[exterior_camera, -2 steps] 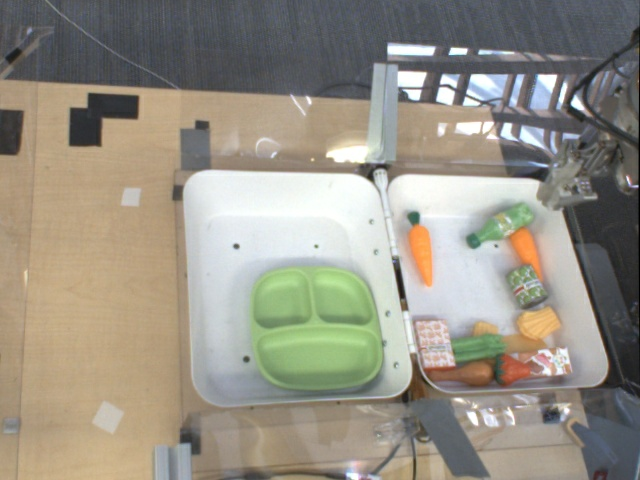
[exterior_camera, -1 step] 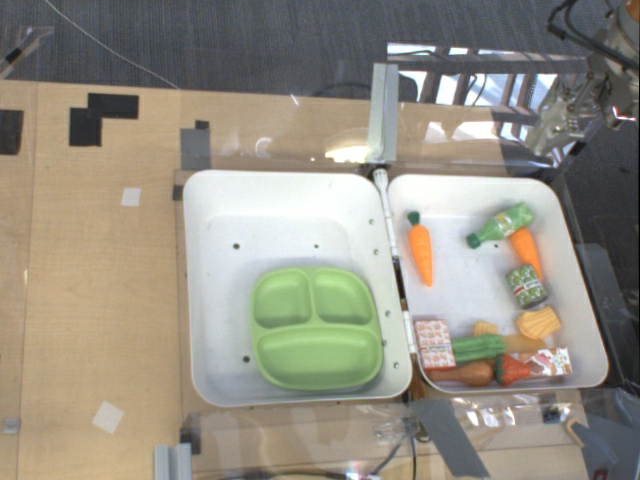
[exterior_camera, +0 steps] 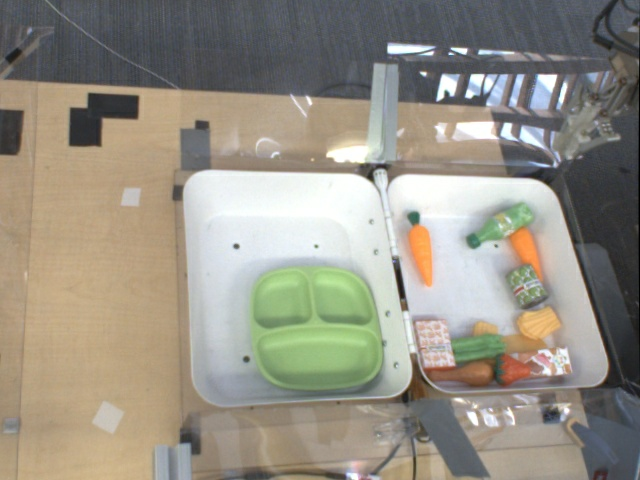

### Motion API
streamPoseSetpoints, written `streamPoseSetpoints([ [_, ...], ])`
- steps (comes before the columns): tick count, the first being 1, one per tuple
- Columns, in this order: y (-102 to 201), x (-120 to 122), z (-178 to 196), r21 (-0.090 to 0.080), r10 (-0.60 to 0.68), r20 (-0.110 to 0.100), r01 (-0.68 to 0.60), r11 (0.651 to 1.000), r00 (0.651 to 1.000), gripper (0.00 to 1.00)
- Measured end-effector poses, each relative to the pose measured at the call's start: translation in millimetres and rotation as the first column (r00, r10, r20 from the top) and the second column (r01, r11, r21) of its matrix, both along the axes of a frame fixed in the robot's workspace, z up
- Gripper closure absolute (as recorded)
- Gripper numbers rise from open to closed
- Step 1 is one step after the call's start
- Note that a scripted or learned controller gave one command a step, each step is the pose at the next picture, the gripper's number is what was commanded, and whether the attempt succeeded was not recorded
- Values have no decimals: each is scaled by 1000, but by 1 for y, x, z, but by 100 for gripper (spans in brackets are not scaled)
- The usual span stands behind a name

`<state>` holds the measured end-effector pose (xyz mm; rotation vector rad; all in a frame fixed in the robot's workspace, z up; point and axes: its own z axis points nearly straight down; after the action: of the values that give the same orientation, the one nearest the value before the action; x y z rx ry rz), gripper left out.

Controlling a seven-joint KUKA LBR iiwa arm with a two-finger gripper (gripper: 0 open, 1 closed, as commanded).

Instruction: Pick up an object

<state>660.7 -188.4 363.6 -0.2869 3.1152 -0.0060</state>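
The gripper [exterior_camera: 588,120] is hanging at the upper right of the frame, beyond the far right corner of the right bin [exterior_camera: 455,200] and over none of its contents. It is showing small and blurred there, so whether it is spread or pressed together cannot be told, and nothing is showing in its grasp.

All the loose things are lying in the right bin, below and to the left of the gripper. Nearest it, a green bottle [exterior_camera: 498,225] is lying tilted in the bin's upper right part, with one carrot [exterior_camera: 525,249] touching its lower side. A second carrot [exterior_camera: 421,249] is lying apart near the bin's left wall, making two carrots. Below the bottle, one small can [exterior_camera: 526,286] is lying, and under it one yellow piece [exterior_camera: 540,323].

Along the bin's bottom edge a cluster is crowding together: two small cartons, one red and white [exterior_camera: 433,343] at the left and one [exterior_camera: 549,363] at the right, one green vegetable [exterior_camera: 478,348], one brown piece [exterior_camera: 462,373] and one red piece [exterior_camera: 512,370].

The left bin [exterior_camera: 215,268] is holding one green divided plate [exterior_camera: 316,328] with three compartments.
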Motion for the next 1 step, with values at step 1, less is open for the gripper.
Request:
streamPoseSetpoints([
  [1,-8,10,43,1,-68,2,68,998,998,100],
])
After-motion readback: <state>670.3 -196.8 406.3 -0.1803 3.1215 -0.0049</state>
